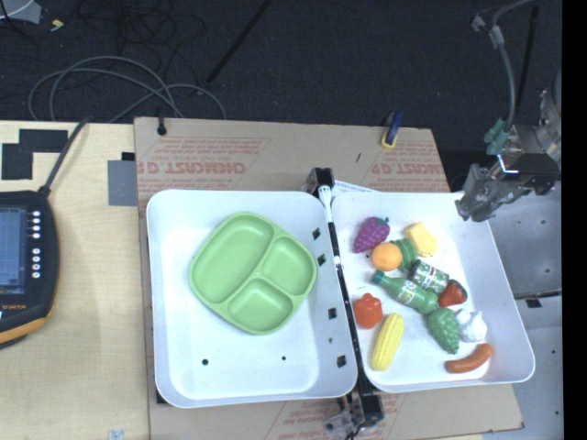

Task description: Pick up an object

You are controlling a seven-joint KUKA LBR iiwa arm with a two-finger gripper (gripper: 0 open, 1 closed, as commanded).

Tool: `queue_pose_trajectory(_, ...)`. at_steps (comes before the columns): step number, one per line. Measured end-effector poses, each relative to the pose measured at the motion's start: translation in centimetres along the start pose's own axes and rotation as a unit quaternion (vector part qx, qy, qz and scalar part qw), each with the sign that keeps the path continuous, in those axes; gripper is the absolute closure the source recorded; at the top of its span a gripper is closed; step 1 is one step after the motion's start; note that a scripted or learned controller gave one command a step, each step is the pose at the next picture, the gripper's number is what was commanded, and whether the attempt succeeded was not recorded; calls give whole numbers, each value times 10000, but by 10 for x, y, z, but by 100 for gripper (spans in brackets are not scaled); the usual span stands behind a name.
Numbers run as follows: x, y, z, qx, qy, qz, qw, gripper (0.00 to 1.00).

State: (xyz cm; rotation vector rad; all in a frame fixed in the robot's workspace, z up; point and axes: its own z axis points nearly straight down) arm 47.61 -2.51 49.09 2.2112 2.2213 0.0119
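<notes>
Gripper (479,200) position: outside the right bin (514,333), just past that bin's upper right corner, at about 2 o'clock from the bin centre. Gripper state: cannot be determined from this view, and nothing is visibly carried.

Candidate objects lie in a cluster inside the right bin, at roughly 7 to 8 o'clock from the gripper. The yellow lemon (421,238) is nearest, with the purple grapes (371,234) and the orange (387,257) beyond it. The green bottle (413,288) lies with its long axis running from 10 o'clock to 4 o'clock, touching the orange at its upper end. The corn cob (387,340) and sausage (469,359) lie farther off, toward 6 o'clock.

The left bin (174,337) holds a green divided plate (252,271), well apart from the gripper at 9 o'clock.
</notes>
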Motion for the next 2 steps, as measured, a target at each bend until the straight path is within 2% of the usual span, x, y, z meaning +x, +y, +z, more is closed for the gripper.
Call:
queue_pose_trajectory(1,76,17,97,121,-5,-13,9999,100)
queue_pose_trajectory(2,107,0,48,64,-4,8,10000,100)
